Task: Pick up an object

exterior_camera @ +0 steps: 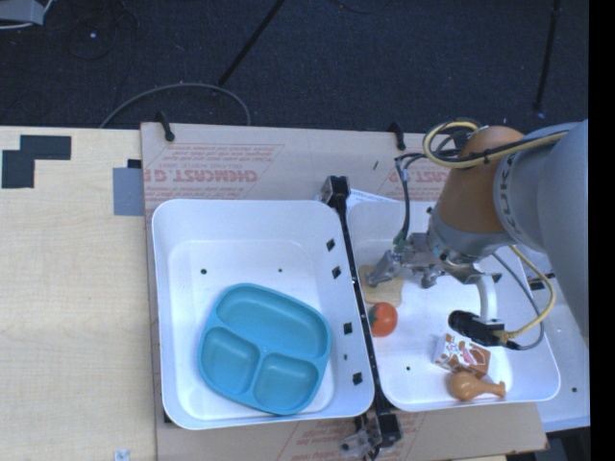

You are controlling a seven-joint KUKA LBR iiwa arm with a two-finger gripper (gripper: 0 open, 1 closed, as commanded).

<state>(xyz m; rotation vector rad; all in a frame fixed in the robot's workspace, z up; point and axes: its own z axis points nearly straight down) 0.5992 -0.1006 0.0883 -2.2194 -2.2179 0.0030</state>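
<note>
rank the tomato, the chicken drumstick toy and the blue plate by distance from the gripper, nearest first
Gripper is in the right bin.
1. Red tomato, just below it by the divider.
2. Drumstick toy, right bin's lower corner.
3. Blue divided plate, left bin.

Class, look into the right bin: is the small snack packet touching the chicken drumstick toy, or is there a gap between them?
Touching. In the camera view the snack packet lies right against the top of the drumstick toy, their edges meeting with no white bin floor between them.

1. Two bins are set side by side on the surface (67,286).
2. A divided plate (264,349) is laid in the left bin (183,229).
3. In the right bin (543,382), a tomato (382,319) is placed left of a packet (463,353) and a drumstick toy (473,386).
</note>
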